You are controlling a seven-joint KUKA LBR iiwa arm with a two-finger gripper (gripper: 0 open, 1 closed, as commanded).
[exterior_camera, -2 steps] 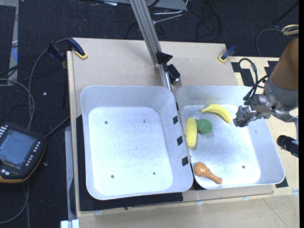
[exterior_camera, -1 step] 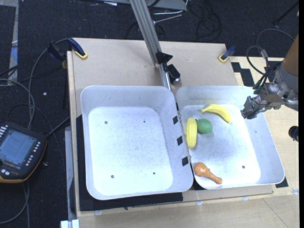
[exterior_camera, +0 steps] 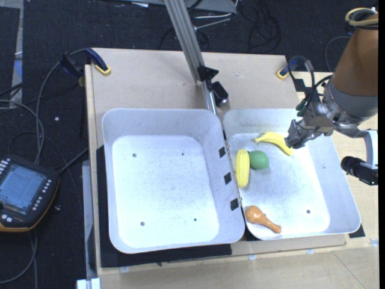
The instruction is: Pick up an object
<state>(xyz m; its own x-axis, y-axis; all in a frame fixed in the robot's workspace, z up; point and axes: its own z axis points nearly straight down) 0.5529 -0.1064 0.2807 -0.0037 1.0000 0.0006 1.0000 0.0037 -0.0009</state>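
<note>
Two bins: left bin (exterior_camera: 162, 179), right bin (exterior_camera: 319, 191); right bin holds four things: two bananas, banana (exterior_camera: 272, 141) at back and corn (exterior_camera: 242, 168) by the divider, one green ball (exterior_camera: 259, 160) touching it, one orange gourd (exterior_camera: 262, 218) at front; gripper (exterior_camera: 296, 136) just beside the banana's right end; grip state cannot be told.

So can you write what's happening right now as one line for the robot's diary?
hand: over right bin, by banana | also in bin: corn, green ball, orange gourd | nothing lifted yet
</note>
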